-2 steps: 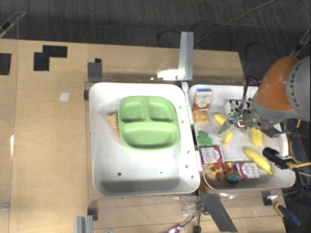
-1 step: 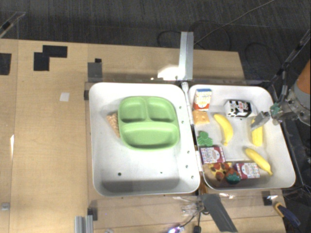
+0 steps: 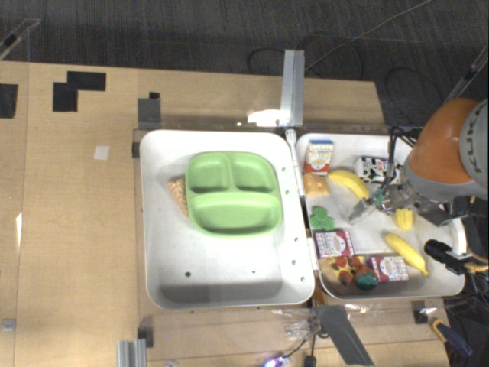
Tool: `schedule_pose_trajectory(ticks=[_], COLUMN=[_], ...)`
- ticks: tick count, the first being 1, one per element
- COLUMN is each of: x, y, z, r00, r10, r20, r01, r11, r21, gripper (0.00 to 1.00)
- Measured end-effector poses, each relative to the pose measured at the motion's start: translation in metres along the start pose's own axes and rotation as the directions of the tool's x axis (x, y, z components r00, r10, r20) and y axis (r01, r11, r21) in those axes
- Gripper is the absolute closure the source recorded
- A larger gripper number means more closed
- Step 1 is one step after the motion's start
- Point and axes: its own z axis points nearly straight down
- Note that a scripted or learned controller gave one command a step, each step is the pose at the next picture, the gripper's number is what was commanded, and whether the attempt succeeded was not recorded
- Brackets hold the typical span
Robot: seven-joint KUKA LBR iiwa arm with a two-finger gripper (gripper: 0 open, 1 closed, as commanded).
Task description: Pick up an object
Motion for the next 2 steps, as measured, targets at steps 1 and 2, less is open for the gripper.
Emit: schedule_pose_trajectory(ticks=[1,2], x=[0.029,0.030], y=[0.088,0.092], z=[0.004,-0.009], r00=[0.999,0.999], r10=[-0.043,-0.050], r20=[-0.013,-0.010], r01=[0.043,0.050], r11=[0.999,0.999], r21=[0.032,0.022], gripper=[0.00,1.00])
